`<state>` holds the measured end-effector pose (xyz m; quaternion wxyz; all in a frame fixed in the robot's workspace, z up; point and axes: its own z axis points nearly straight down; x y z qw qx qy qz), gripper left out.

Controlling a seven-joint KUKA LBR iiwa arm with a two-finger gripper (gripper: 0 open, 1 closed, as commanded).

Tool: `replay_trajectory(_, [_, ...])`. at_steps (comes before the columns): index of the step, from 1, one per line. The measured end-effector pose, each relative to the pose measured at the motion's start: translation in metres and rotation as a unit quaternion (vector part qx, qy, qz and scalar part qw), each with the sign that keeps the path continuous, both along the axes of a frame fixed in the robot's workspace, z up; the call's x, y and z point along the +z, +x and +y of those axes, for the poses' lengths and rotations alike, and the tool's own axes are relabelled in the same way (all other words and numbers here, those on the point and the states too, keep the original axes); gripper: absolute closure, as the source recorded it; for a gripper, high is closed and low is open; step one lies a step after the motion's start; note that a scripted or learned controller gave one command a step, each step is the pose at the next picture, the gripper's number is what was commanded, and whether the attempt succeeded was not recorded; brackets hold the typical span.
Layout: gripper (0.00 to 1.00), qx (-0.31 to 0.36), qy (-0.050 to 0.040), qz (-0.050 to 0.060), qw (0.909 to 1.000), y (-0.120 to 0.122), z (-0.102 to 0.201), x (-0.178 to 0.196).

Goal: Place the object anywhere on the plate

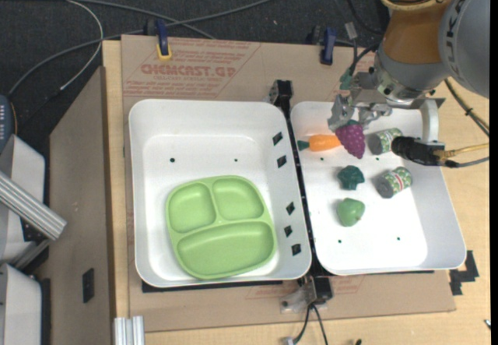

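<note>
A grey arm with an orange band reaches in from the upper right of the frame, its gripper poised over the upper left part of the right-hand bin. A purple bunch of toy grapes hangs directly beneath the fingers and appears to be pinched between them, lifted slightly above the bin floor, though the exact contact is hard to make out from this slanted overhead angle.

Just left of the grapes, an orange carrot lies on the floor of the same bin, close to the divider between the two bins. To the right of the grapes, a small can lies on its side. Lower in the bin, a dark green broccoli piece sits near the centre, a second can with a red-and-green label lies tilted to its right, and a light green pepper-like piece rests below the broccoli.

In the left-hand bin, a light green divided plate with three compartments sits in the lower half, well apart from the gripper and the grapes.

Both bins rest on a brown cardboard sheet held by blue clamps along its upper edge, with black cables trailing across the dark surface at the top of the frame.
</note>
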<state>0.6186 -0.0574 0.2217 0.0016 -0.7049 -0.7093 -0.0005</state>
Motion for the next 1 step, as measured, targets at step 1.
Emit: replay_trajectory(1, [1.00,0.001,0.0005,0.000,1.0000,-0.0062,0.0622,0.0060])
